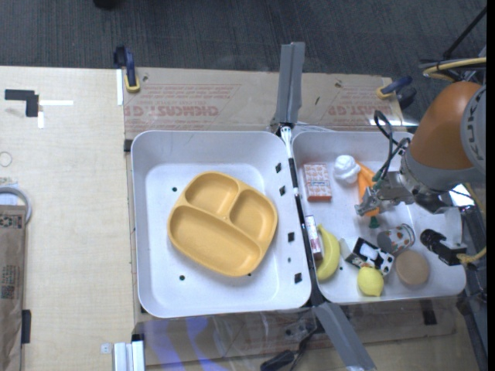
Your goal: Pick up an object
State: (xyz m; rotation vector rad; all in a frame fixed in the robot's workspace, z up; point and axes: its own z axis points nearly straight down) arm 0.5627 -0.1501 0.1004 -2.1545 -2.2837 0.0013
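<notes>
Orange toy (365, 178) — partly hidden behind the gripper (372, 205).

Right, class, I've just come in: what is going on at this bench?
A robot arm reaches into the right bin, its gripper low among small items: a carrot, a box, a banana, a lemon. Nothing is clearly held. The left bin holds a yellow tray.
</notes>
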